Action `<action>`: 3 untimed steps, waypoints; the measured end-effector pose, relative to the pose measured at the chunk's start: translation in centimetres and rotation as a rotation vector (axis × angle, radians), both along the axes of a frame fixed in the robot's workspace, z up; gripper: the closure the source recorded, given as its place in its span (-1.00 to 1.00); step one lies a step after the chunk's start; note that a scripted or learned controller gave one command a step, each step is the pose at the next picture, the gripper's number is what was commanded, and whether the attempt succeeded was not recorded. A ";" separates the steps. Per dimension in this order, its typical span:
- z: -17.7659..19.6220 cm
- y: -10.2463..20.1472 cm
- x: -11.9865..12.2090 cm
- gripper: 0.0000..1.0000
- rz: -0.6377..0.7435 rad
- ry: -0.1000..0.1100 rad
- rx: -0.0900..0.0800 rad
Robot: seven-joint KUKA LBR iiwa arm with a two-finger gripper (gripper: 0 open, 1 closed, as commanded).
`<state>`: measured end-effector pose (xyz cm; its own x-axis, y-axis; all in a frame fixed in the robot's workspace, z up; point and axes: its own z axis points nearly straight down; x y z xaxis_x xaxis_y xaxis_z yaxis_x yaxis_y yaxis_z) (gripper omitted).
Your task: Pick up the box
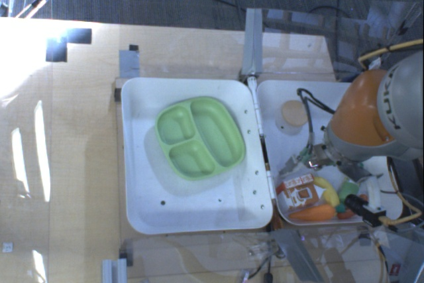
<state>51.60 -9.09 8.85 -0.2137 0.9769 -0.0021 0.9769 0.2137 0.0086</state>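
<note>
Nearest the camera, at the near edge of the right bin (291,91), lies the box (299,193) (white and orange, printed face up), touching a carrot (313,213) and just beside a banana (326,190). Such crowding probably leaves little room beside the box for a grasp. Arm (368,114) hangs over that bin, likely lining up on the pile. It hides the pincer, so I cannot tell its state. In the left bin (136,162) rests 1 green tray (199,137) with 3 compartments.

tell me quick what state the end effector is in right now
End effector: cannot be told; it sits low in the right bin, just above the box, under the arm's orange band.
</note>
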 end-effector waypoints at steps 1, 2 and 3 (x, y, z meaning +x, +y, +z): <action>6.4 -2.9 -2.0 -1.00 -0.024 0.006 0.000; -0.1 -0.7 0.4 -1.00 -0.033 -0.003 -0.003; 0.0 -0.1 1.4 -1.00 0.014 -0.002 -0.003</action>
